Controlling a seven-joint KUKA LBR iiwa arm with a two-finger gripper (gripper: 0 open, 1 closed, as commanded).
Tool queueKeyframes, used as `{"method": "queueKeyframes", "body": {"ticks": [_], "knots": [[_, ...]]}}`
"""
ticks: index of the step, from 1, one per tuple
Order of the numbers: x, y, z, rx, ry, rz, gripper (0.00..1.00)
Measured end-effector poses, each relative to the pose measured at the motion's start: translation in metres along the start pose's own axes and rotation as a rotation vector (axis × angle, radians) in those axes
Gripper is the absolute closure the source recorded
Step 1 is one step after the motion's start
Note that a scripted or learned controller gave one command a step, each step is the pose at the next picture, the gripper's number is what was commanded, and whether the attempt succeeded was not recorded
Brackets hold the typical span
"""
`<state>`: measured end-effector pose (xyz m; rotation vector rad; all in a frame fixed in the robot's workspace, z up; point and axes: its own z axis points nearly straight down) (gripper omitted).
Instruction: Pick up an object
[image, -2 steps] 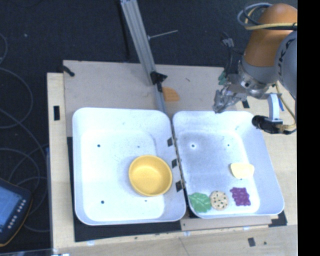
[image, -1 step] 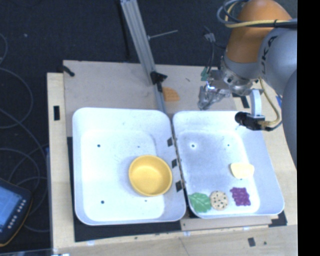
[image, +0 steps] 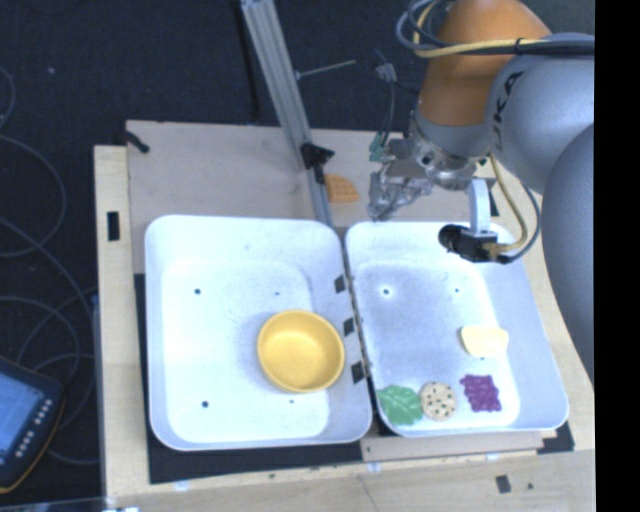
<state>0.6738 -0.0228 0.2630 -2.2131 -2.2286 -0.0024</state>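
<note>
My tool (image: 385, 207) hangs at upper centre-right of the frame, above the top left corner of the right bin (image: 520, 300); I cannot tell its state. A yellow bowl (image: 300, 351) sits low and right in the left bin (image: 200, 260). Along the right bin's lower edge lie a green piece (image: 401, 403), a cookie (image: 438, 400) and purple grapes (image: 481, 392), with a pale yellow piece (image: 484, 341) just above.

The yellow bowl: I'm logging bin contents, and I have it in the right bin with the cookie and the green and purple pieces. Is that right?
Not quite. The camera view shows the yellow bowl in the left bin. The cookie, green piece and purple piece are in the right bin.
</note>
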Motion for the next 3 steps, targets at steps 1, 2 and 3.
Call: {"method": "queueKeyframes", "body": {"ticks": [1, 2, 3], "knots": [[0.047, 0.003, -0.002, -0.002, -0.001, 0.000, 1.00], [0.108, 0.003, 0.010, 0.002, -0.001, -0.001, 1.00], [0.105, 0.003, 0.010, 0.002, -0.001, 0.004, 0.00]]}}
